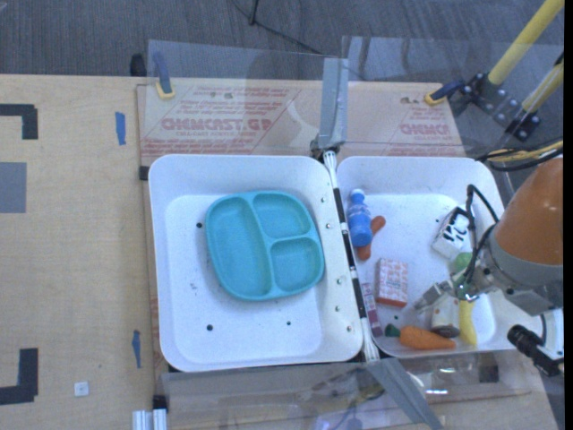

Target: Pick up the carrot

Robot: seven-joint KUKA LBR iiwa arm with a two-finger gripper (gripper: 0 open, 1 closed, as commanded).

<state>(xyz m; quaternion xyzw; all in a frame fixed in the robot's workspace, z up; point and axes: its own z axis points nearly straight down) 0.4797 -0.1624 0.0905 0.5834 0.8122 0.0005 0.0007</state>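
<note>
**Approach phase: end effector above the carrot**

The carrot point(426, 337) lay at the near edge of the right bin point(407, 179), beside a yellow item point(466, 322). The end effector point(445, 299) hovered just above it; its opening could not be determined. Judged step: pre-grasp. The next move called for descent onto the carrot, clear of the pink box point(391, 282).

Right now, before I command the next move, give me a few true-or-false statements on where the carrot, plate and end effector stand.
1. The carrot lies in the right bin, near its front edge. True.
2. The teal divided plate sits in the right bin. False: it is in the left bin.
3. The carrot is lifted clear of the bin. False: it lies on the bin floor.
4. The end effector is above the right bin, close behind the carrot. True.
5. A blue bottle lies by the divider. True.
</note>
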